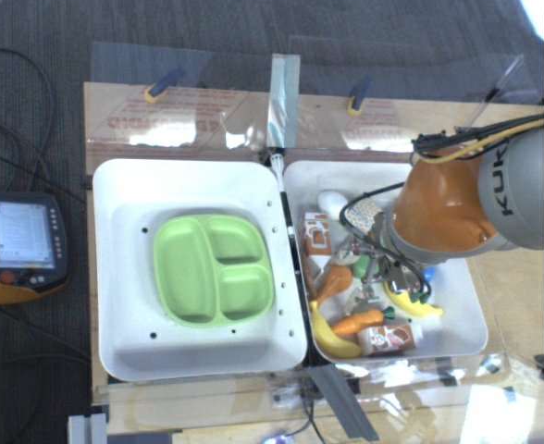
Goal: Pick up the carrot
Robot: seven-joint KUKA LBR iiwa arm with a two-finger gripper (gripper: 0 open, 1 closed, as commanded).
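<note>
The carrot (357,323) is an orange tapered piece lying near the front of the right bin (462,326). It rests between a yellow banana (330,337) and a small bottle with a brown label (389,339). My gripper (370,268) hangs low over the middle of the clutter, just behind and slightly right of the carrot. The orange band (438,206) of the arm sits above the gripper and hides part of the bin's centre. Nothing can be seen held by the gripper.
Around the gripper lie an orange-brown item (335,280), a second banana (416,305), a printed packet (316,234) and a white bottle (333,202). The left bin (124,202) holds a green divided plate (215,268). A pendant (18,243) lies off the bench at left.
</note>
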